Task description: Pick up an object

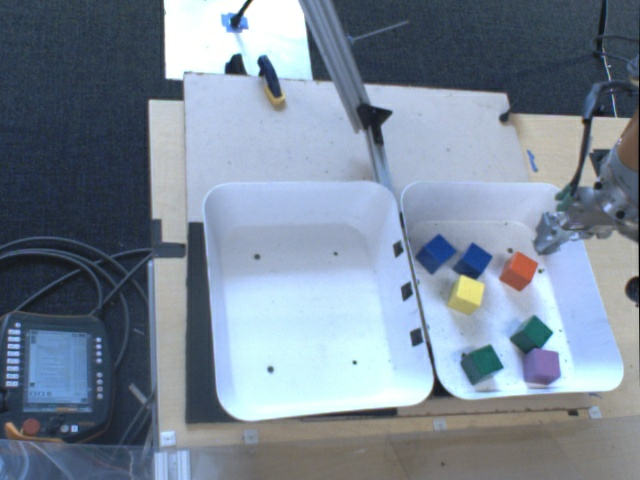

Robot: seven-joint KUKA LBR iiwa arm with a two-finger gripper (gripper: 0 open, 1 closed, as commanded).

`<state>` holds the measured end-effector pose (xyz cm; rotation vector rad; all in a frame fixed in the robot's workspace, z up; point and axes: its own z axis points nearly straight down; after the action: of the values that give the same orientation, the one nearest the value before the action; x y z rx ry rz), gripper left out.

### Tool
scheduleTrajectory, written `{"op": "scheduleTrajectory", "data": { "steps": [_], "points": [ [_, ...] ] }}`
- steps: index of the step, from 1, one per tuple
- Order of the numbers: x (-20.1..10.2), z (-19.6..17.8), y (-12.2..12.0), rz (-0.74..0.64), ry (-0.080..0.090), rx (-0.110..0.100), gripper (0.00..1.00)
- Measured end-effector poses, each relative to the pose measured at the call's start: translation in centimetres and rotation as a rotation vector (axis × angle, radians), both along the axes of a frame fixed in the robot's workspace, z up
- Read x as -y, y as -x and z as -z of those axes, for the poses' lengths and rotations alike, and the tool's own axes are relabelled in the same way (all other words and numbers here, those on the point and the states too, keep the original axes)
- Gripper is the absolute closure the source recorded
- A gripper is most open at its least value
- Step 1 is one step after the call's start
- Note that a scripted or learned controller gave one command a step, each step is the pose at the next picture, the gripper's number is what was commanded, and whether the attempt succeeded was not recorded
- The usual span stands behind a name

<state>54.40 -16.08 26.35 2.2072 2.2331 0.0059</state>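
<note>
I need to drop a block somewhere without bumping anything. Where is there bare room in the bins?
The left bin has a bare floor from wall to wall. The right bin is free only along its far strip, behind the blue cubes. Its near half is crowded with cubes, and the gripper hangs by the orange cube.

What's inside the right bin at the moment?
The right bin holds seven cubes: two blue, one orange, one yellow, two green, one purple. The gripper covers some rim.

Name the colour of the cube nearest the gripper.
Orange cube, beside the gripper, in the camera view.
</note>
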Motion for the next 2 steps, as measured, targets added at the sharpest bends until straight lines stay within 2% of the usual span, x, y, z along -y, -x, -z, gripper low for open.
{"op": "scheduleTrajectory", "data": {
  "steps": [1, 2],
  "points": [
    [-6.2, 0.1, -0.8, 0.000, -0.001, -0.002, 1.00],
    [-11.8, -0.3, -2.7, 0.000, 0.000, 0.001, 1.00]
  ]
}}
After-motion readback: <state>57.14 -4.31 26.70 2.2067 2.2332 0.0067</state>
